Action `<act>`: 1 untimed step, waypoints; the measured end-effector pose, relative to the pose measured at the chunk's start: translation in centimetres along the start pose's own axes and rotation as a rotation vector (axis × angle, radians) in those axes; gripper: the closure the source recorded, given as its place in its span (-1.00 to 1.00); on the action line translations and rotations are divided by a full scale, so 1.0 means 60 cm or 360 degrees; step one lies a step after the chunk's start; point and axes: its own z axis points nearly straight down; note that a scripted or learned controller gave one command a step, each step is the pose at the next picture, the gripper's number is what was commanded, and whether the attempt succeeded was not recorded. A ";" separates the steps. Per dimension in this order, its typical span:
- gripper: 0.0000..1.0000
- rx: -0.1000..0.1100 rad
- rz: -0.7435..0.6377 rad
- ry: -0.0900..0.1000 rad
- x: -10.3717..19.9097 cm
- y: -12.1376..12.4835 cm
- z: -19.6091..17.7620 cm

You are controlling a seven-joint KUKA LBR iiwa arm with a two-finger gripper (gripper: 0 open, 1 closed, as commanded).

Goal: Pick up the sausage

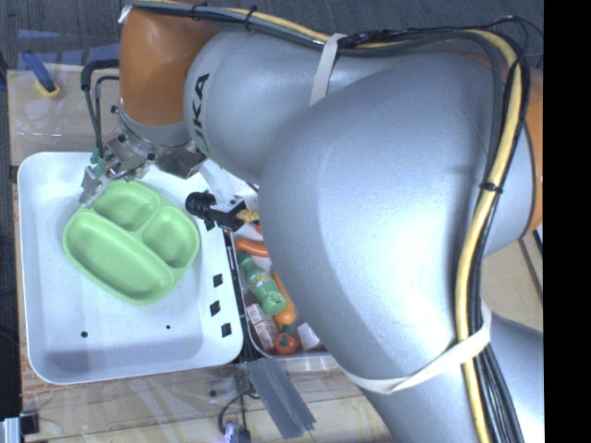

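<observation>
1. My arm [369, 183], grey with an orange band [157, 63] above the wrist, reaches across the bench and covers most of the right bin.
2. My gripper [97, 178] hangs over the left bin [46, 340], at the far left corner of the green divided plate [132, 243]; its tips sit just at the plate's rim.
3. I cannot tell whether my gripper is released or clenched; nothing is visibly held in it.
4. The green divided plate lies in the far half of the left bin, tilted slightly, with three compartments showing, all bare.
5. To the right of the plate, past the wall between the bins, a narrow strip of the right bin [242, 326] shows beside my arm.
6. The sausage [249, 245], an orange-red cylinder, lies in that strip, just right of the plate's right edge and partly under my arm.
7. Nearer the camera than the sausage lie a green bottle-shaped item [263, 289] and a red and orange piece [284, 340]; these are packed close together.
8. A black part [208, 207] on my arm sits between the plate and the sausage, above the dividing wall.
9. A yellow cable [494, 155] runs along my arm, well right of the plate.
</observation>
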 end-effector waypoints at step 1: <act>-1.00 0.0007 -0.0189 0.0003 0.069 -0.158 0.149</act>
